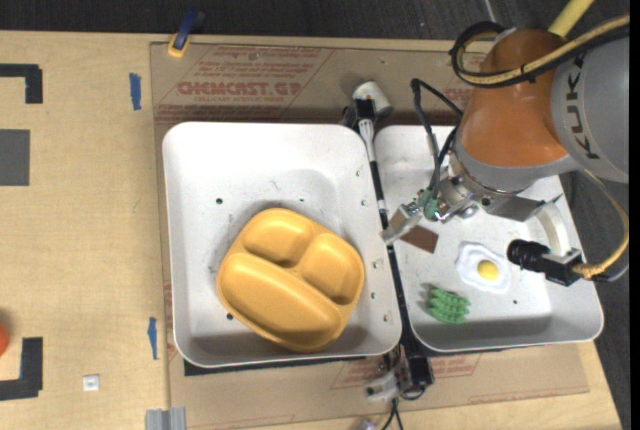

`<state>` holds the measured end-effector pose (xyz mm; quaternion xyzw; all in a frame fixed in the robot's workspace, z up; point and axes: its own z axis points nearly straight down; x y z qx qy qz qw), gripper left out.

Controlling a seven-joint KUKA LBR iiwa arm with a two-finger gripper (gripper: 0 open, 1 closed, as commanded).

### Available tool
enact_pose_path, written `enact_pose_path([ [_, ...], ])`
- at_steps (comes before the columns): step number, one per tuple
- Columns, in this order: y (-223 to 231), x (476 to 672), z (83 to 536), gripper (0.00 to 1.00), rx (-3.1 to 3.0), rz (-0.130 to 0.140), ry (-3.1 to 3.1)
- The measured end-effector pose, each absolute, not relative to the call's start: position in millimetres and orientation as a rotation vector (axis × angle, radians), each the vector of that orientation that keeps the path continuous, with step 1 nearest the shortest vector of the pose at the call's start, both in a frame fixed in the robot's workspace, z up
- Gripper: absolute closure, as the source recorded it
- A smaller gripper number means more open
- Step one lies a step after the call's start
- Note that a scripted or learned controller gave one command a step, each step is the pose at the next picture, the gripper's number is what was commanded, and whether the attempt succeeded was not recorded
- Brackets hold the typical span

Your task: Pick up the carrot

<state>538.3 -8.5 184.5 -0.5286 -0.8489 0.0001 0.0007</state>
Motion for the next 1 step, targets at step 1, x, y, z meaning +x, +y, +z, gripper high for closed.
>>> enact_pose_path([
  [1,-27.5,606.5,185.1,0.00,-1.684,-0.002,-2.656],
])
